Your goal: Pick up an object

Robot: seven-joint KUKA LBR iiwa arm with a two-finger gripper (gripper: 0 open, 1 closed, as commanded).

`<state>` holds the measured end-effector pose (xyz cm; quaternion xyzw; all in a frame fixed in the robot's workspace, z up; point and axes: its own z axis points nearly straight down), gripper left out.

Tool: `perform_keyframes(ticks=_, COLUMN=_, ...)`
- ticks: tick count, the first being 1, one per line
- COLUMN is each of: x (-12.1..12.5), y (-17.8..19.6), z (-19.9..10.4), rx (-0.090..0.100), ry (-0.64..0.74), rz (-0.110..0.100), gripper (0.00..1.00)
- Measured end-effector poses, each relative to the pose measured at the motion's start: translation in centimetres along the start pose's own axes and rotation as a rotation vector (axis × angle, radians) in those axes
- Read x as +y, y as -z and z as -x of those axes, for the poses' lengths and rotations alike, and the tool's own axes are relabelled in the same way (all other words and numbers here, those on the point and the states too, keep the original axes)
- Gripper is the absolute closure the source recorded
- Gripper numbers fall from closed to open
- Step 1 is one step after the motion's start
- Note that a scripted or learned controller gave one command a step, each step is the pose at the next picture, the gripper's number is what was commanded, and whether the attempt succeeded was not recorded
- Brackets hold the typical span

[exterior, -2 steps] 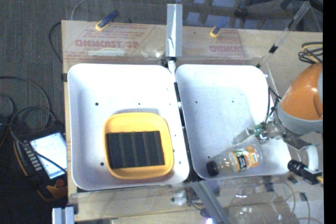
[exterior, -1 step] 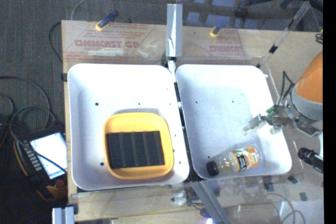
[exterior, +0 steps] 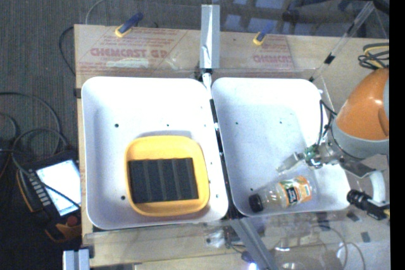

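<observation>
A small clear bottle (exterior: 286,193) with a black cap and an orange label lies on its side near the front wall of the right bin (exterior: 266,104). My gripper (exterior: 292,162) hangs low over that bin's right half, just above and behind the bottle, and looks apart from it. The grey arm with its orange band (exterior: 367,112) reaches in from the right. In the left bin (exterior: 107,104) rests a yellow rounded block (exterior: 167,175) with a black ribbed top, near the front.
A metal post (exterior: 209,41) stands behind the divider between the bins. Clear acrylic sheets held by blue and yellow clamps lie along the back of the bench. Cables and a handheld screen (exterior: 54,183) lie on the floor at the left.
</observation>
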<state>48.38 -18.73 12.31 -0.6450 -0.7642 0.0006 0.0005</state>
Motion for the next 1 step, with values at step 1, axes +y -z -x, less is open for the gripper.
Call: perform_keyframes(ticks=1, x=0.01, y=-0.62, z=-0.16, rx=-0.001, ry=0.138, rz=-0.001, gripper=0.00)
